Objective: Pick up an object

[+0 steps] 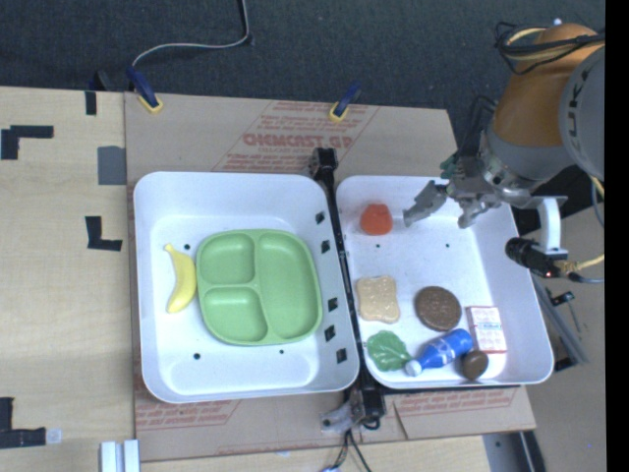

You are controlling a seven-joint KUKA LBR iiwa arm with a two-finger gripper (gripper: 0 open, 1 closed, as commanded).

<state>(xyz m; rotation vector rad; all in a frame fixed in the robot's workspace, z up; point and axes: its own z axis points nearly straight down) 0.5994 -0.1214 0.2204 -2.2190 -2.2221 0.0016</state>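
Blue bottle (444, 350) at right bin's front, fingers (447, 205) spread open, empty, beside red object (375, 219)

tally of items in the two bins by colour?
Green: 2, divided plate, leafy piece
Yellow: 1, banana
Red: 1, round piece
Tan: 1, bread slice
Brown: 2, cookie, small ball
Blue: 1, bottle
Red-white: 1, box
Total: 9

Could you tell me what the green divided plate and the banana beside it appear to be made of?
Green divided plate: probably moulded plastic, judging by its even matte colour, soft sheen and rounded compartment ridges. Banana: likely a plastic toy, uniformly bright yellow and smooth, with no spots or bruises, though a real one cannot be ruled out.
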